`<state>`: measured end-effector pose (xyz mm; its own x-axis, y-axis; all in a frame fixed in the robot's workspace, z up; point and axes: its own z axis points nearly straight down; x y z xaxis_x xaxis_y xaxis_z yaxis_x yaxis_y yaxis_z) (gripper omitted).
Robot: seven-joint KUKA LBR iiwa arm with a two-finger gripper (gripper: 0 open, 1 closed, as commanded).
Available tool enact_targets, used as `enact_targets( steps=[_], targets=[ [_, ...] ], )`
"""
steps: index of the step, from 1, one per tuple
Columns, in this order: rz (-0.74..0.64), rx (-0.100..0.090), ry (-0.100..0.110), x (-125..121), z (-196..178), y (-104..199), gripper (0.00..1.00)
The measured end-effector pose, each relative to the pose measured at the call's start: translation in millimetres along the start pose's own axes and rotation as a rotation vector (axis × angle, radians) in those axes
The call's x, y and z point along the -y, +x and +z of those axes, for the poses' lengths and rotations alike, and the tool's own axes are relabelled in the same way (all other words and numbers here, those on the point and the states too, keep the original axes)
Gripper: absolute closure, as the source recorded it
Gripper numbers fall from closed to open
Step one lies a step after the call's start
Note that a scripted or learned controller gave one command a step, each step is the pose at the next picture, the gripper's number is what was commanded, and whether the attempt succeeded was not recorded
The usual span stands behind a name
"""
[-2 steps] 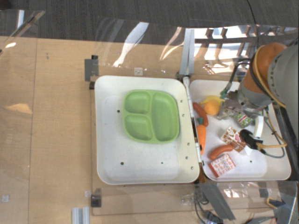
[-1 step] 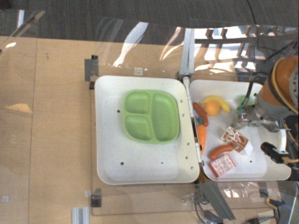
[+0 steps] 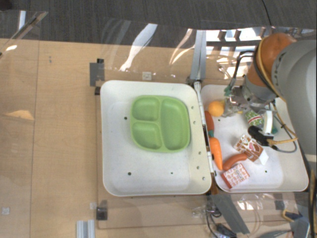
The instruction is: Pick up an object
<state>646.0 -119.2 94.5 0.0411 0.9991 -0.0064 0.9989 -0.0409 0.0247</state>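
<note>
Orange carrot (image 3: 216,152) flat along right bin's (image 3: 292,180) left wall

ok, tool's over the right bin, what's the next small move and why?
Probably a short drop straight down toward the yellow ball. The tool sits just beside it near the right bin's far left corner, and nothing shows between its tips. The carrot and sausage lie farther off.

This looks like a robotics lab. A pale wooden bench (image 3: 49,133) bears two shallow white bins (image 3: 148,182) fixed with metal brackets (image 3: 96,73), a clear plastic sheet lies over the far edge, loose cables (image 3: 223,229) trail at the near right, and grey carpet (image 3: 148,4) lies beyond.
</note>
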Motion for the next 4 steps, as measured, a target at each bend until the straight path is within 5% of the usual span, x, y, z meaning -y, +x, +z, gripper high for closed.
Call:
enact_targets(
  steps=[1, 2, 3, 4],
  targets=[
    [-0.137, -0.02, 0.045, -24.2, 4.1, -79.0, 0.0],
    [0.286, 0.009, 0.03, -22.3, 2.8, -28.1, 0.0],
    [0.286, 0.009, 0.029, -22.3, 2.8, -28.0, 0.0],
    [0.279, 0.01, 0.029, -23.1, -7.9, -27.1, 1.0]
  ],
)
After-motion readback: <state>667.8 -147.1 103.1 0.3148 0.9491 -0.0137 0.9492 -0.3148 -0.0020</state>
